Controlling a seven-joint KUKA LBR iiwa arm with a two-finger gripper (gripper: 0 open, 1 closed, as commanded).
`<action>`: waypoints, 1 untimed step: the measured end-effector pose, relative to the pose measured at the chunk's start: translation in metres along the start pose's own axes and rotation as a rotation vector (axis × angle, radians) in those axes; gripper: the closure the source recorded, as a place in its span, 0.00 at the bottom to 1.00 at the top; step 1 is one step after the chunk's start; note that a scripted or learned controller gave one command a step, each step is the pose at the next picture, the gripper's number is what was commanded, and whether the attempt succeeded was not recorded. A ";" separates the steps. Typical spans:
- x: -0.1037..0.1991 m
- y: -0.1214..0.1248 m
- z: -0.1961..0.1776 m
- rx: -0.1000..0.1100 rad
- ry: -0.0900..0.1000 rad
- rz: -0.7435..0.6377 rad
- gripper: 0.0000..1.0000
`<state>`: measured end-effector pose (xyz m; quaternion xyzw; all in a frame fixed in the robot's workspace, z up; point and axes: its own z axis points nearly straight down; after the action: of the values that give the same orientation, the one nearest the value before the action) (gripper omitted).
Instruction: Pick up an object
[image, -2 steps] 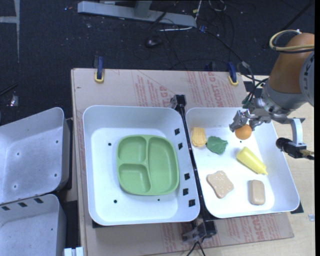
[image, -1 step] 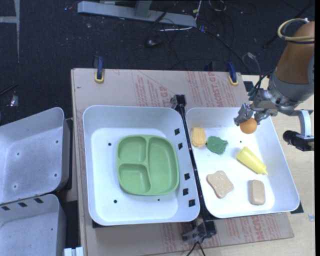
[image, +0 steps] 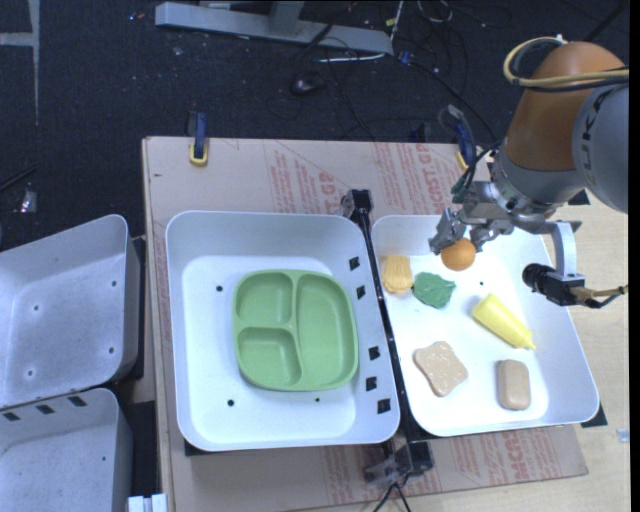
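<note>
The tabletop (image: 260, 160) is carrying two shallow white bins side by side, and the left bin (image: 190, 300) is holding a green divided tray (image: 296, 330) at its centre. The right bin (image: 570, 370) is holding the loose items, and the grey arm (image: 565, 120) is reaching in from three o'clock with its orange band showing above the wrist. Its gripper (image: 458, 240) is hanging over the bin's twelve o'clock end, right at a small orange ball (image: 459, 256). The dark fingers are sitting on either side of the ball's top, but from here I cannot tell whether they are pinching it or merely standing beside it, nor how far apart they are. Around the bin, a yellow wedge (image: 503, 321) is lying at three o'clock, a slice of toast (image: 440, 367) at six o'clock, a tan oval piece (image: 513, 384) at five o'clock, a green lump (image: 434, 290) just below the ball, and a pale yellow piece (image: 397, 273) at ten o'clock. I judge the approach to be done, with a secure grip and a clear lift yet to be shown.
</note>
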<state>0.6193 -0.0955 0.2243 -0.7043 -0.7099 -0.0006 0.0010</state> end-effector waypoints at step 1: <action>0.056 -0.005 -0.002 0.001 0.000 0.001 1.00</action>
<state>0.6141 -0.0392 0.2262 -0.7045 -0.7097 -0.0003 0.0014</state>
